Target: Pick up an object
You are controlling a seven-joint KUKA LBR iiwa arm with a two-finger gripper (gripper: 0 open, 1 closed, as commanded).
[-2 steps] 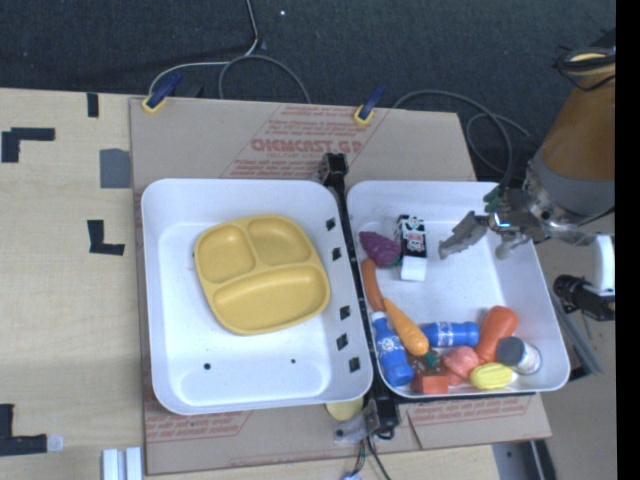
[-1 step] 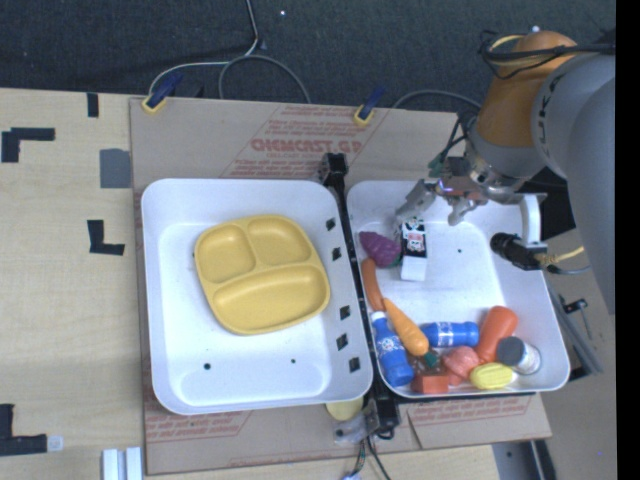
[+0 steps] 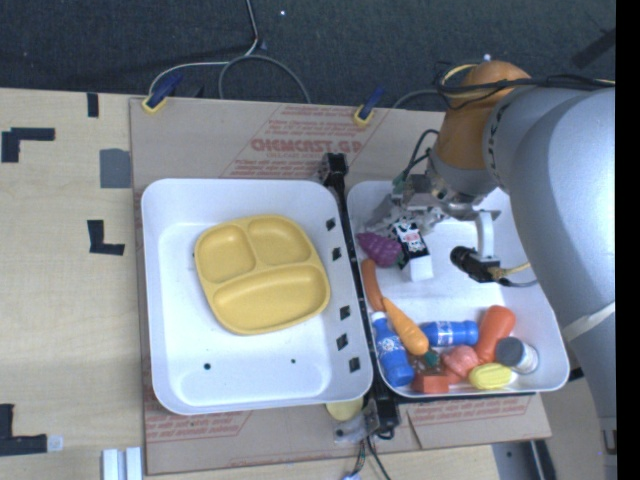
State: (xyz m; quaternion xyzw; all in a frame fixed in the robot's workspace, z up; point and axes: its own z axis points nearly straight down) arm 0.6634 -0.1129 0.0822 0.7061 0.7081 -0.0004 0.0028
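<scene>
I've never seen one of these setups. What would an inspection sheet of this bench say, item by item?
Surface: wooden bench with a cardboard sheet under two white bins.
Job's things: right bin holds toys, among them a purple piece, an orange carrot, a blue bottle and a yellow piece.
Clutter: left bin holds a yellow divided plate.
Grippers: gripper low in the right bin beside the purple piece; grasp unclear.
Cables: grey cable looping behind the bins.
Surroundings: dark carpet beyond the bench.
</scene>
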